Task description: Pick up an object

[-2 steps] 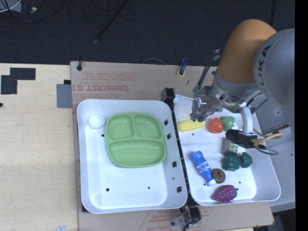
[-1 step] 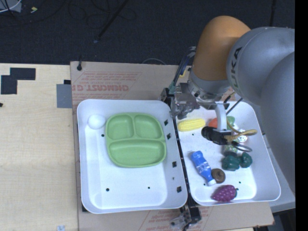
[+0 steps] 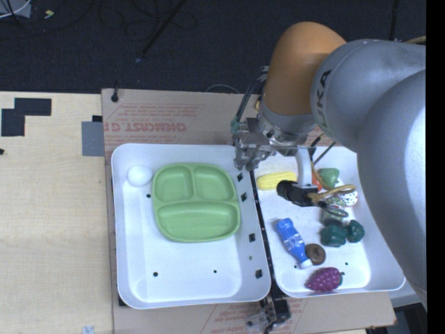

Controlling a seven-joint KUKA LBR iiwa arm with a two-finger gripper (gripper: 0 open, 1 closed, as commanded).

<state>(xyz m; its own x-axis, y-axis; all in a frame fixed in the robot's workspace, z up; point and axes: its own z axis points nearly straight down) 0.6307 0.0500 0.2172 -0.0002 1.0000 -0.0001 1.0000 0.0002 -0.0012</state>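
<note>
- Though it sits upside down, red print runs across the cardboard (image 3: pixel 156 120) under the bins; not readable for sure.
- Arm (image 3: pixel 368 103) lettering, partly seen: KUKA.
- Gripper (image 3: pixel 247 155) over the bins' shared edge; open or closed, cannot tell.
- Yellow object (image 3: pixel 270 181) in right bin (image 3: pixel 361 263), just beside gripper.

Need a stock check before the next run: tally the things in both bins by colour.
Green: 4 (green divided plastic plate, pale green lump, two dark green lumps)
White: 1 (small white ball)
Yellow: 1 (yellow oblong toy)
Blue: 1 (blue white-capped tube)
Brown: 1 (brown round disc)
Purple: 1 (purple grape-like bunch)
Total: 9, leaving out a cluttered tangle beside the pale lump.
</note>
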